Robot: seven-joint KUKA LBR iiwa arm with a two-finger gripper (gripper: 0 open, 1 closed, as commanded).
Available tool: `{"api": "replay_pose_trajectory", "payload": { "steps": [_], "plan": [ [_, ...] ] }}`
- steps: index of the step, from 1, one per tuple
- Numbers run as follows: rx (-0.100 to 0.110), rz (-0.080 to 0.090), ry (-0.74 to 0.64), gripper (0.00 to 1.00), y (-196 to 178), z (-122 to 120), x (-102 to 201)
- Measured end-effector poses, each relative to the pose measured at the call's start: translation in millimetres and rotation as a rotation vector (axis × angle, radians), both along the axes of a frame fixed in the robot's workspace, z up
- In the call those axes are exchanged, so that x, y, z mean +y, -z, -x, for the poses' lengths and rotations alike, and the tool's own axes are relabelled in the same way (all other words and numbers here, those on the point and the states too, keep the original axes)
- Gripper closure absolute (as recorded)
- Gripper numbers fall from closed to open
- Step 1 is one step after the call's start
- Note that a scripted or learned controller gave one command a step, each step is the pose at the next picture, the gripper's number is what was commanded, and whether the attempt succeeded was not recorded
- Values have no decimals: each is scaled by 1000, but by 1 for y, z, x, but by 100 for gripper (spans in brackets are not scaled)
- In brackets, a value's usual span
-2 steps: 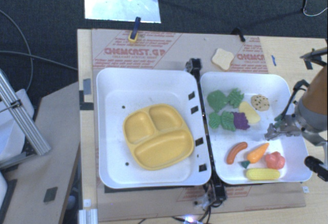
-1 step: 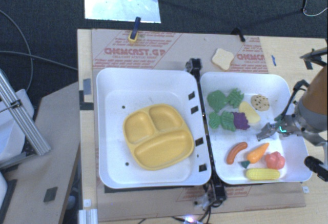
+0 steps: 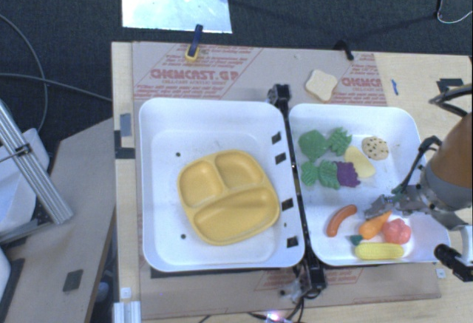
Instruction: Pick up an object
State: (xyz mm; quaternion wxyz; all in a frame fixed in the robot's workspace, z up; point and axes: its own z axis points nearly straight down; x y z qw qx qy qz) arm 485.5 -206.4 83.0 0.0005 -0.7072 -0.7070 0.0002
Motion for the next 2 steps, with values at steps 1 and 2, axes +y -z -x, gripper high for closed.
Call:
{"api": "replay_pose_trajectory", "payload": {
  "steps": [1,2],
  "plan": [
    [-13,-4,-18,0,-107,-17,134],
    [0,1,1,0,3,-5,103]
  ]
}}
